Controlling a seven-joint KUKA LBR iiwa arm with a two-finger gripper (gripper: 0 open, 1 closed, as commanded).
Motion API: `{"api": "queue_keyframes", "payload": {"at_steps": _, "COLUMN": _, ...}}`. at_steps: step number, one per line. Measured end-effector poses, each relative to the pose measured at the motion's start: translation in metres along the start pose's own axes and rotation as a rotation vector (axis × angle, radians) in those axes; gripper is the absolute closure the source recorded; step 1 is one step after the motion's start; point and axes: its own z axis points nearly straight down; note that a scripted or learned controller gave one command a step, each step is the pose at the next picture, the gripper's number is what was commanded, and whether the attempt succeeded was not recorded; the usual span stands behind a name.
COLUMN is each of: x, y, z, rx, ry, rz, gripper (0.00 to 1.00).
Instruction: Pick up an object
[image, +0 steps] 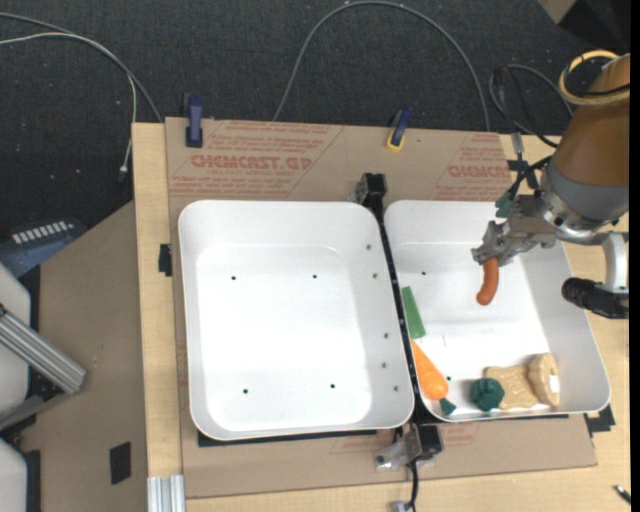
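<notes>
Orange-red and sausage-shaped, a small toy hot dog (487, 282) hangs upright from the two-finger gripper (497, 253), its top end pinched between the closed fingers and its lower end dangling free above the floor of the right-hand shallow white plastic bin (580, 345). It hangs near the bin's middle, toward twelve o'clock, probably lifted clear so nothing drags. The remaining items crowd the bin's six o'clock edge, where the slanted floor seems to gather them: a flat green strip (412, 312) at about nine o'clock beside the dividing wall, an orange toy carrot (430, 372) below it, a dark green lumpy ball (488, 392), and two tan bread-like pieces (528, 384). The left-hand white bin (190, 300) lies at nine o'clock from the gripper.
</notes>
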Motion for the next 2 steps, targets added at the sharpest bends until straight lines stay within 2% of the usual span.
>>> {"api": "queue_keyframes", "payload": {"at_steps": 1, "x": 0.058, "y": 0.087, "z": -0.037, "rx": 0.006, "ry": 0.001, "rz": -0.004, "gripper": 1.0}}
{"api": "queue_keyframes", "payload": {"at_steps": 2, "x": 0.142, "y": 0.091, "z": 0.004, "rx": 0.014, "ry": 0.003, "rz": -0.004, "gripper": 1.0}}
